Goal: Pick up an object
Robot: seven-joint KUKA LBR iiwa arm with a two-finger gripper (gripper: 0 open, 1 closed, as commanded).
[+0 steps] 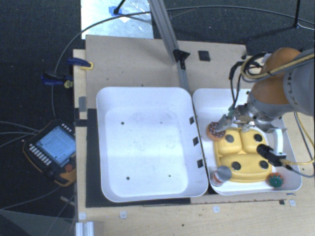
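Take the left bin as your landmark. Well to its left, on dark carpet, you have a teach pendant with a lit blue screen and loose cables around it. Blue and yellow clamps grip the bench edge up and left of the bin. The bench top is bare tan board above the bin, with a grey pole slanting across it towards the gap between the bins.

Just right of the left bin sits the right bin, their rims touching. A large yellow moulded piece with dark holes fills its lower half, its long axis running roughly from upper left to lower right. A small round brown-and-pink item lies beside its upper left corner, a grey rounded one at its lower left, and a green one at its lower right near the bin's rim.

The gripper hangs over the yellow piece's upper edge; you cannot tell how far it is open, nor whether it has anything. The upper part of the right bin is bare white floor.
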